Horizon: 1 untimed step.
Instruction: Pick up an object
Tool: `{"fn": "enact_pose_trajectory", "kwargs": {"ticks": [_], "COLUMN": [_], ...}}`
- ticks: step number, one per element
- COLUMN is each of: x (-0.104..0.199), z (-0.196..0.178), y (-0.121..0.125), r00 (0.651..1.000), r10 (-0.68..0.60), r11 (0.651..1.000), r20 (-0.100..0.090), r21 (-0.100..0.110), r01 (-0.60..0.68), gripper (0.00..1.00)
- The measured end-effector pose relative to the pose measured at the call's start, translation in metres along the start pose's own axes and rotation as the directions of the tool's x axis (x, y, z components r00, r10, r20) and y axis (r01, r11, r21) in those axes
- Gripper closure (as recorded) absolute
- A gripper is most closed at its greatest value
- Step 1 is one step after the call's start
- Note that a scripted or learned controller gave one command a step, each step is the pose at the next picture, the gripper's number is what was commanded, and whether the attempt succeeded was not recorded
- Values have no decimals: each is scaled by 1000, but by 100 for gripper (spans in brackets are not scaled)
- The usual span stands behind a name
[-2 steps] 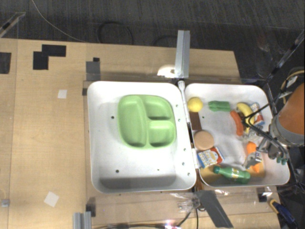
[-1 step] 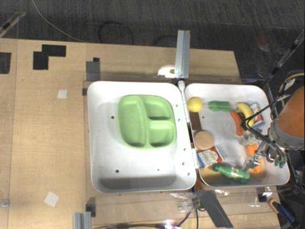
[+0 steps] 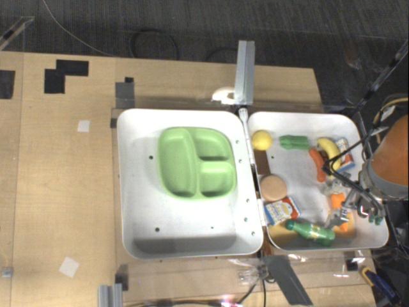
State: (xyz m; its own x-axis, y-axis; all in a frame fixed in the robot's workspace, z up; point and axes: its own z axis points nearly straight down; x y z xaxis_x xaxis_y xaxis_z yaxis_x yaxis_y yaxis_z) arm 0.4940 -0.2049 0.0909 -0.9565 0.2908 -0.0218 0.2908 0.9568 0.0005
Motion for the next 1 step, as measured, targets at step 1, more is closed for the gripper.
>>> {"fn": "enact_pose_trajectory", "kwargs": {"ticks": [1], "x": [-4], "z": [-13], "y": [1], "r00": [1000], "r10": [-5], "r11": [1000], "r20": [11], "r21": [0], "r01": [5], "gripper": [100]}}
